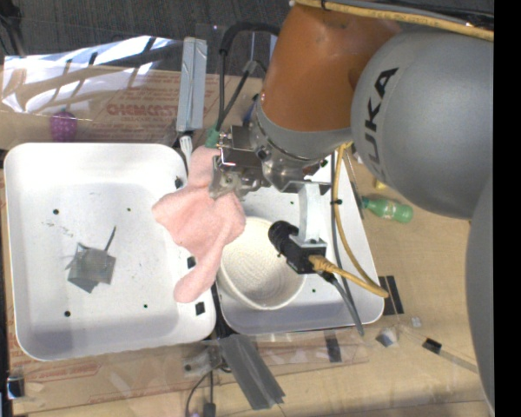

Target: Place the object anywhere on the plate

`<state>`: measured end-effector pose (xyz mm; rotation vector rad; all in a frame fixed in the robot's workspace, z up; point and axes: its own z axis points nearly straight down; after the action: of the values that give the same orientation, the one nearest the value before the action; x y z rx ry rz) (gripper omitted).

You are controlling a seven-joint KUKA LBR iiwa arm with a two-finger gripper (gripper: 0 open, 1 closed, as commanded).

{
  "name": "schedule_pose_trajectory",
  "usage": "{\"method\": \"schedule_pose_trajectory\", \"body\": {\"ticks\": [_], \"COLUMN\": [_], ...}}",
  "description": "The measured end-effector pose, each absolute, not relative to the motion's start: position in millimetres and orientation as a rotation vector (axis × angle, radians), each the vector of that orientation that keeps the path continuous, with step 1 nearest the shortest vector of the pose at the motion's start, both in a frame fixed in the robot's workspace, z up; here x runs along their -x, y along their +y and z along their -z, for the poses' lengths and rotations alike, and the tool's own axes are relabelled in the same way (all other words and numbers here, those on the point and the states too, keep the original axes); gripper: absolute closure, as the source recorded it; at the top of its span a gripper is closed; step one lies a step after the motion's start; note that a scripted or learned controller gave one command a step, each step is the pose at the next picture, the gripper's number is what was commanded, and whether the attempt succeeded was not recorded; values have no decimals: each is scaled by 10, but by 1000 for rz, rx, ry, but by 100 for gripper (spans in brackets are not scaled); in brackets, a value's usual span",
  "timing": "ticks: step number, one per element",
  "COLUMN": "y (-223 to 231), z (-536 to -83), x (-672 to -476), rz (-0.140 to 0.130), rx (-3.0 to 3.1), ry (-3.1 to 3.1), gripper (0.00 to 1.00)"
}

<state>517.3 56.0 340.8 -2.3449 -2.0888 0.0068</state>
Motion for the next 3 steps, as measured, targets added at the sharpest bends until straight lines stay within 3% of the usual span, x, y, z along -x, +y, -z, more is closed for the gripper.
{"method": "schedule_pose_trajectory", "body": {"ticks": [2, 3], "y": [2192, 1673], "z": [-2429, -2484], "x": [-4756, -4917], "rz": [-17, -18], "rx": [2585, 2404], "ry": [-1785, -2017], "gripper": [100, 100]}}
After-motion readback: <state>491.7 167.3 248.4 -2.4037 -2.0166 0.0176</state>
